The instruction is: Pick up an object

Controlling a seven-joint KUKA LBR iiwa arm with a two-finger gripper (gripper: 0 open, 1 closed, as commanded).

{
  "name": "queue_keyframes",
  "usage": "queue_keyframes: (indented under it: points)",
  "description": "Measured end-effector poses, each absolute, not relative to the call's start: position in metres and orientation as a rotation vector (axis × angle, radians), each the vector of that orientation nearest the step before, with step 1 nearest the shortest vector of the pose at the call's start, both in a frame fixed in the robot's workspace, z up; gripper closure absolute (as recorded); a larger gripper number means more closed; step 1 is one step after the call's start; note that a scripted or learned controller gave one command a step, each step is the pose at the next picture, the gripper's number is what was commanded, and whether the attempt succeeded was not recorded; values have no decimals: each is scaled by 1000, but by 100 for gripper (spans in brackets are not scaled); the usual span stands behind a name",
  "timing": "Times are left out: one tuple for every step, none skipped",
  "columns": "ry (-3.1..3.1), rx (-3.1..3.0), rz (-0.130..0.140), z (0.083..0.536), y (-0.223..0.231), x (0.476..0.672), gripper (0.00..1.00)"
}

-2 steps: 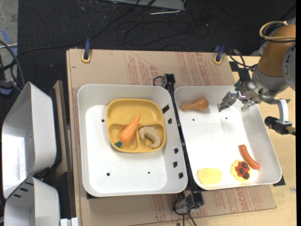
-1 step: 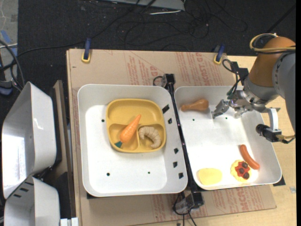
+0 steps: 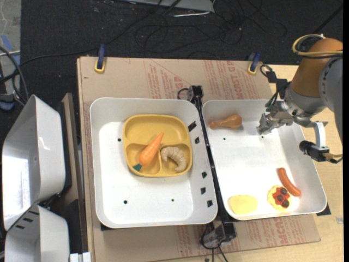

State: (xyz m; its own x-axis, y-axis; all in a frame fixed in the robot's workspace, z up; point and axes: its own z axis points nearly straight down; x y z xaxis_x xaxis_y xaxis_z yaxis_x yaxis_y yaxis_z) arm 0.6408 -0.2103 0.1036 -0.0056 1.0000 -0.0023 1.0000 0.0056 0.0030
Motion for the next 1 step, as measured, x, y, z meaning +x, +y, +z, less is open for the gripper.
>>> queue_keyframes:
  points:
    - [2216, 2217, 4, 164, -217, 638, 100]
